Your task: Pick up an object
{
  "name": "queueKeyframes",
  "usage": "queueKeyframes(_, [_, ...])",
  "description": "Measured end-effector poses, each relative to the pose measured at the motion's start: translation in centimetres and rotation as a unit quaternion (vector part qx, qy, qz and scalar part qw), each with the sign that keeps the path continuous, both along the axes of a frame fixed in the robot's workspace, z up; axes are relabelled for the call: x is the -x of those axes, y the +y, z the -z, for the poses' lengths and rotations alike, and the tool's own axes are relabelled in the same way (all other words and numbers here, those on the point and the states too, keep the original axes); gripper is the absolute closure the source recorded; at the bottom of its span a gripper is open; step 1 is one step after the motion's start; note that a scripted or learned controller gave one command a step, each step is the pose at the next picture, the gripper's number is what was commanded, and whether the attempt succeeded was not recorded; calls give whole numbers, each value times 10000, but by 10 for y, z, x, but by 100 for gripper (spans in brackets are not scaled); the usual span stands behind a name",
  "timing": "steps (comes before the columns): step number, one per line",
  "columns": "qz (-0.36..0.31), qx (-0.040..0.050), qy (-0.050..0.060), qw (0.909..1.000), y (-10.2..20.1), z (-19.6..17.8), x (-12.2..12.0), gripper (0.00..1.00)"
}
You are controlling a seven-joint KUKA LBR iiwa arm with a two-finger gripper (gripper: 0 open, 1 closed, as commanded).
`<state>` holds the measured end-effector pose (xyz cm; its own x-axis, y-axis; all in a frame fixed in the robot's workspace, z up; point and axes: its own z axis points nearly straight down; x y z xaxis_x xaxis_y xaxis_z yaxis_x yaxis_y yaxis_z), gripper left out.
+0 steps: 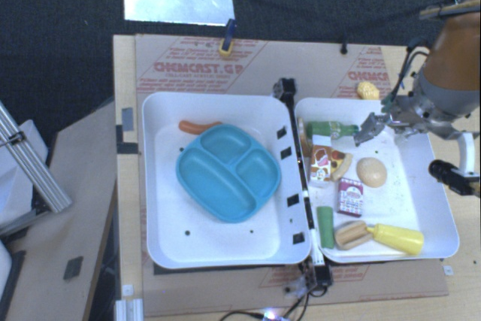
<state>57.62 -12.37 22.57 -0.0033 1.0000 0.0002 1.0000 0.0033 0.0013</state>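
Observation:
The right bin point(443, 233) holds several small items. There is a green bottle point(331, 129) at the back left, a pizza slice point(331, 162), a tan round piece point(371, 172) and a red box point(351, 198). Along the front lie a green cylinder point(325, 226), a hot dog point(350, 234) and a yellow bottle point(398, 238). My gripper point(368, 129) hangs low over the back of this bin, just right of the green bottle and above the tan piece. Nothing shows in its grasp.
The left bin point(161, 237) carries a blue divided plate point(228, 171) and an orange sausage point(199, 127) behind it. A small yellow item point(368, 91) lies on the cardboard behind the right bin. A black divider point(297, 169) runs between the bins.

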Motion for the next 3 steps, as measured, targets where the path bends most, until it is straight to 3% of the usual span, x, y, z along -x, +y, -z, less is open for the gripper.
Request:
queueKeyframes(2, [12, 0, 14, 10000, -2, 88, -9, 0])
queueKeyframes(3, [14, 9, -32, 10000, -3, 136, -12, 0])
